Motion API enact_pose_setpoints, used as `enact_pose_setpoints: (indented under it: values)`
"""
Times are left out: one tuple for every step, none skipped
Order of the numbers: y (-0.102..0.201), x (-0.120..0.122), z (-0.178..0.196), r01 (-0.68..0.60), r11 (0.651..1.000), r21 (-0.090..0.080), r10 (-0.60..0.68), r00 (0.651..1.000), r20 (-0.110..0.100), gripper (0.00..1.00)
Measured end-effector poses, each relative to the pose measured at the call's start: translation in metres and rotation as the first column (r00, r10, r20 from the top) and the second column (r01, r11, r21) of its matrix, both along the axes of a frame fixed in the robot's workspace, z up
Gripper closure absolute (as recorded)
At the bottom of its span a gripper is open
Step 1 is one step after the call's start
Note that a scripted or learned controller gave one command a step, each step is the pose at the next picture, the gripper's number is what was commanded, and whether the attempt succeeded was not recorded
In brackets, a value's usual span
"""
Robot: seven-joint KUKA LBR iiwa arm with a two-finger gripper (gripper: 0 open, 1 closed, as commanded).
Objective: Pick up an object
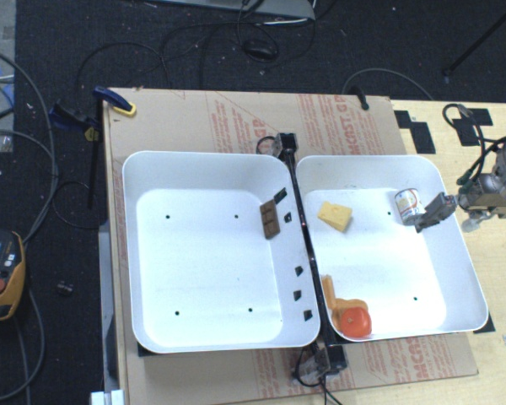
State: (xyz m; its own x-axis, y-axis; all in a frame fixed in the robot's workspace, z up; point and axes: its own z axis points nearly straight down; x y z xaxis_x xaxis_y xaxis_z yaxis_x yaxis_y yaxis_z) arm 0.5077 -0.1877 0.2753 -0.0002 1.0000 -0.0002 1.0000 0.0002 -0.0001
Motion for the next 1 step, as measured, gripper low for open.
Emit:
enact_pose_setpoints:
  values:
    - [-0.0035,0.0009,-0.0621,0.000,1.000,0.002,0.000,1.000,-0.006,0.00]
